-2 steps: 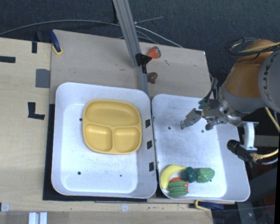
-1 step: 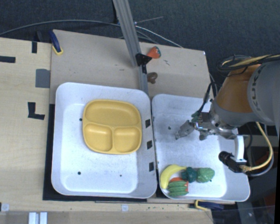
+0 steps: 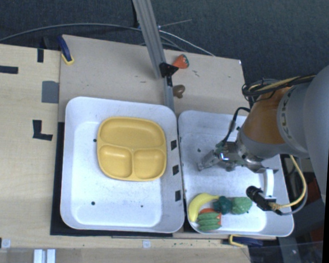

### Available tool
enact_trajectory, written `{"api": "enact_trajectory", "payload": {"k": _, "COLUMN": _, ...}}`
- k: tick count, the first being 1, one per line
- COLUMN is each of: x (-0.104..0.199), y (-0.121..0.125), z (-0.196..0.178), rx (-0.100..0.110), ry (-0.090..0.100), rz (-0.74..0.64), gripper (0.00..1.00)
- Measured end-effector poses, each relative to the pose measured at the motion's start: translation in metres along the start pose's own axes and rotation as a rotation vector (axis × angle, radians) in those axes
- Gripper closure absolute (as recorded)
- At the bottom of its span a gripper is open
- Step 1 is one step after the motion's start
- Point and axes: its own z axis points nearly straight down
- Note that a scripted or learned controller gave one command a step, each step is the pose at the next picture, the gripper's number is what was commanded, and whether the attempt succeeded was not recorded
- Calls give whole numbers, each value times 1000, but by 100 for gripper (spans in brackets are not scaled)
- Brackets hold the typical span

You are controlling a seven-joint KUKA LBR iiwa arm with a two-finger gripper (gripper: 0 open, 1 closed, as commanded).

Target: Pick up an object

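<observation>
My gripper (image 3: 210, 159) hangs over the bare middle of the right bin (image 3: 205, 128), reaching in from the right under the grey arm with its orange band (image 3: 261, 125). Along that bin's front wall lies a cluster of toy food. It holds a yellow banana (image 3: 199, 202), a red and green piece (image 3: 209, 219), a dark green piece (image 3: 224, 205) and a lighter green piece (image 3: 241, 205). The gripper is above and slightly left of this cluster, apart from it, and I see nothing held in it.
The left bin (image 3: 78, 167) holds a yellow divided plate (image 3: 132, 148). A grey pole (image 3: 150, 31) slants down to the bins' shared back corner, with an orange clip (image 3: 182, 61) beside it. A black cable (image 3: 269, 204) loops at the right bin's front right.
</observation>
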Motion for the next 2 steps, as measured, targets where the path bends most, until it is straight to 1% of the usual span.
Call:
{"api": "enact_trajectory", "payload": {"k": 1, "x": 1, "y": 0, "z": -12, "rx": 0, "ry": 2, "rz": -1, "gripper": 100}}
{"api": "enact_trajectory", "payload": {"k": 2, "x": -6, "y": -5, "z": -70, "rx": -6, "ry": 1, "rz": 2, "gripper": 100}}
